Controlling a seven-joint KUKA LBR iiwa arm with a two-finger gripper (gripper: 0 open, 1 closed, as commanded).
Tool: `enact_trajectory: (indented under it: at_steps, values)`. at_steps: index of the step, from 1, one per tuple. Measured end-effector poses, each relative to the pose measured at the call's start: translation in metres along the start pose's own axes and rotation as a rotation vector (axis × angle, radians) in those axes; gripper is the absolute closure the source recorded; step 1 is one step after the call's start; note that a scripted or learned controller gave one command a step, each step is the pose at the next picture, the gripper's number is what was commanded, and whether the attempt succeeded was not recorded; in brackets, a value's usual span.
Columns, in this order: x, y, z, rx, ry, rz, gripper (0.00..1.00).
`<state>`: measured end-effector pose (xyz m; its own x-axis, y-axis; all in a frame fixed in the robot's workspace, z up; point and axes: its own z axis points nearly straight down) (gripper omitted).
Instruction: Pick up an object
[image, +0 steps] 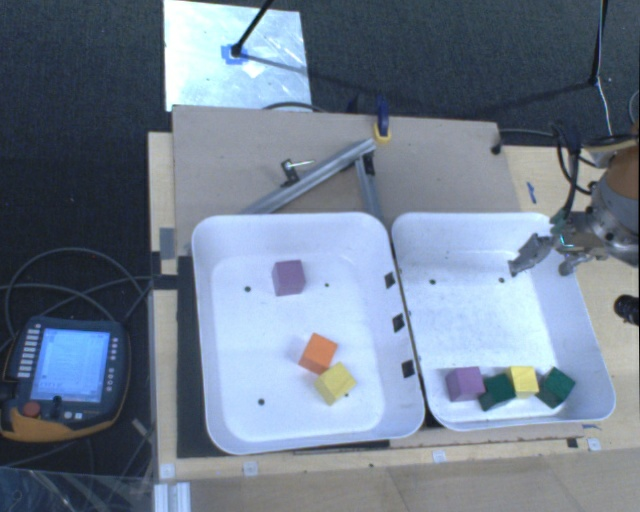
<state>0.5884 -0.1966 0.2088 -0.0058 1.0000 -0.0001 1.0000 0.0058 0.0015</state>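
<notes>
We see the tool (540, 255) hanging over the far right part of the right bin (500, 225), and we cannot tell its state from here, though nothing sits in it. The arm (615, 200) is cut off at the right edge, so its pose stays mostly a guess. Candidates to pick lie well apart from it: along the near wall of that bin sit a purple block (464, 382), a dark green block (495, 391), a yellow block (524, 379) and another green block (556, 385), packed close, some touching. That crowding makes a clean pinch tricky; we would go for an end block, the purple one, and come straight down. In the left bin (220, 240) a purple cube (288, 277) stands alone, the easier target, while an orange cube (319, 352) and a yellow cube (335, 383) touch, with something pale tucked behind the orange one, too faint to name.
</notes>
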Motion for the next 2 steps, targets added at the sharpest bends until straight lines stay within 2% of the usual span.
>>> enact_trajectory:
  at_steps: [1, 2]
  values:
    - [0.0, 0.0, 0.0, 0.0, 0.0, 0.0, 0.0]
    - [-0.004, 0.008, 0.048, 0.004, 0.0, 0.002, 0.0]
